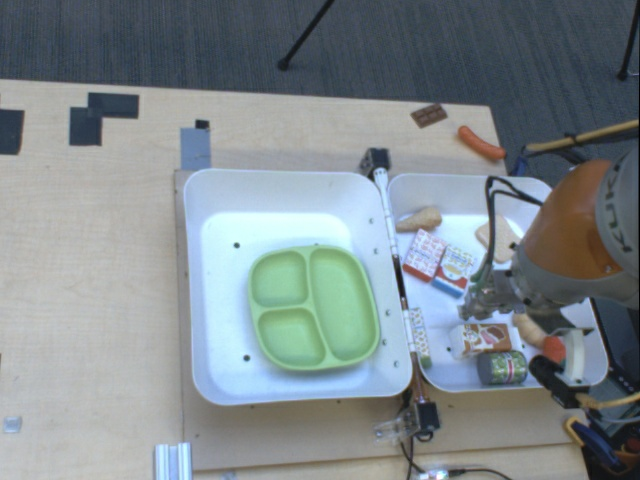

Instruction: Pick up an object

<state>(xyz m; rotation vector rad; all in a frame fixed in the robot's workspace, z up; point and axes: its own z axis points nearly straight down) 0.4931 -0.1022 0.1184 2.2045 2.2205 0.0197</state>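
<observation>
Across our wooden bench (90,268), our gripper (480,306) hovers above a snack packet (487,338) in the right bin (440,380); its finger state we cannot tell.

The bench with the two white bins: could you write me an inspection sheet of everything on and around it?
Surface: pale wooden bench bearing a left bin and a right bin, side by side.
Job's things: in the right bin, a pale rounded food piece, a small printed carton, a second carton, a packet and a green can.
Clutter: green three-compartment plate in the left bin; orange carrot-like thing and brown tag on the bench.
Grippers: gripper low over the right bin, just above the packet.
Cables: black cable looping beside the arm.
Surroundings: grey carpet, dark stand leg.
</observation>
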